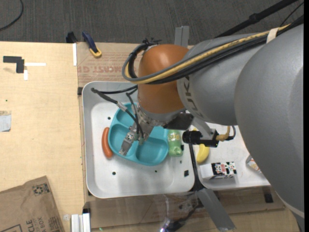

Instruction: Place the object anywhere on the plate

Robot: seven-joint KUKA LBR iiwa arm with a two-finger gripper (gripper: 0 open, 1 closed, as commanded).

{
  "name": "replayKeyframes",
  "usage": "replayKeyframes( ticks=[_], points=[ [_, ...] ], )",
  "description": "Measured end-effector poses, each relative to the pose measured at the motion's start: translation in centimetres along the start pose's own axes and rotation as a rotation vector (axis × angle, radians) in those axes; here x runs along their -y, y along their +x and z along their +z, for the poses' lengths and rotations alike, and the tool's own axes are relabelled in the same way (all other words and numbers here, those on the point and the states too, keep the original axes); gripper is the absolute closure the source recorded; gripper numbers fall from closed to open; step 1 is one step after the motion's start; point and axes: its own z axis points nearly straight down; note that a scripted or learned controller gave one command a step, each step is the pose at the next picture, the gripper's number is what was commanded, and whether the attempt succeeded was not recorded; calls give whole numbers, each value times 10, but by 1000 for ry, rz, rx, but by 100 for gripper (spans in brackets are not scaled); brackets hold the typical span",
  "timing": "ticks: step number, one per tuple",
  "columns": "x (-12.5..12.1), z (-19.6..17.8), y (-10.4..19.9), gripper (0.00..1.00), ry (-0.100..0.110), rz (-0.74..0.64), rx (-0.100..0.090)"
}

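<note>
My tool (129, 144) hangs low over the plate (145, 153), ready to set something down (grip state: I cannot tell); a carrot (106, 143) lies at the plate's left rim.

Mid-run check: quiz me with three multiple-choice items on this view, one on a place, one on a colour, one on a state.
1. The orange carrot-like piece lies
A) at the plate's left edge
B) in the right bin
C) on the cardboard

2. The divided plate is
A) red
B) teal
C) black

3. The gripper is
A) above the plate
B) over the right bin
C) beyond the bench

Key: 1 A, it lies against the left rim in the left bin; 2 B, teal sections show; 3 A, it hangs over the plate's compartments.
</note>
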Motion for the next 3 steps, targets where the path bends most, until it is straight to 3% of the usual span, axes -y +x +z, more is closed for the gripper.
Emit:
replayKeyframes(
  ticks=[1,2,3],
  points=[
    [1,-8,-2,100,1,3,0],
    [-47,-27,-7,100,-2,-33,2],
    [-39,-120,-89,100,-3,12,4]
  ],
)
